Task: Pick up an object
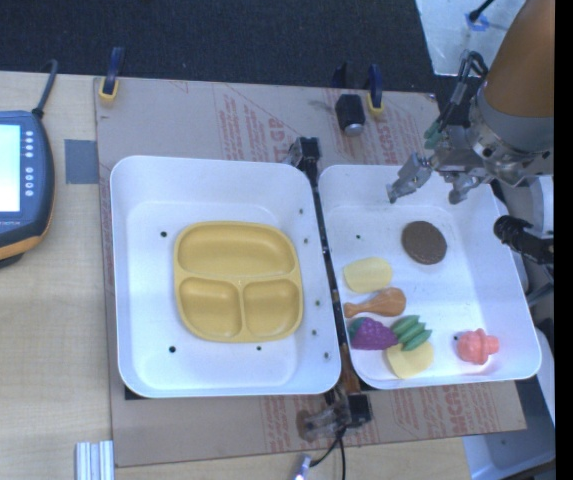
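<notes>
Camera view: spread, empty jaws of the grey two-finger gripper [432, 181] are being held above the right white bin [511, 298], just beyond the flat brown round disc [424, 242], which is probably being risked to a slipping, skidding grasp.

The arm [521, 58] reaches in from the right, orange band above a grey wrist. Its gripper [433, 186] points down-left, fingers [406, 182] spread apart, holding nothing.
</notes>
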You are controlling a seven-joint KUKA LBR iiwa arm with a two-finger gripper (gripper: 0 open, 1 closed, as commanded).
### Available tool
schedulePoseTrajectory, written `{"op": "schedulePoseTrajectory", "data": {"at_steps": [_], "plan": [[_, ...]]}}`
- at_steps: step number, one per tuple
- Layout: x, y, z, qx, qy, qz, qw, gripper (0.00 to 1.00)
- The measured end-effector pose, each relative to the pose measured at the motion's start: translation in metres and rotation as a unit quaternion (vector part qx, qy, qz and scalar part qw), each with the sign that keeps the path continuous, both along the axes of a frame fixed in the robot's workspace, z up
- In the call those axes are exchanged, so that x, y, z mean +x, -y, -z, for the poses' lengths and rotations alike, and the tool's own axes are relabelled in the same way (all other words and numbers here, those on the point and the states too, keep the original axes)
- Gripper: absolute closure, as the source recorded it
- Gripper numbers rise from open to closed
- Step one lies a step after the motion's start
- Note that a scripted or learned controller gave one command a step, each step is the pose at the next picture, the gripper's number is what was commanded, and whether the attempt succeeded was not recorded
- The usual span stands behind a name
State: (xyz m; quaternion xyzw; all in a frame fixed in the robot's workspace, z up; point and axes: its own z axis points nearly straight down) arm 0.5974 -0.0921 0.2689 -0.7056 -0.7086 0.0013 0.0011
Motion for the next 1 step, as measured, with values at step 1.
{"op": "schedulePoseTrajectory", "data": {"at_steps": [1], "plan": [[0.0197,0.0521,0.0664,-0.0008,-0.001,0.000,1.0000,0.00]]}}
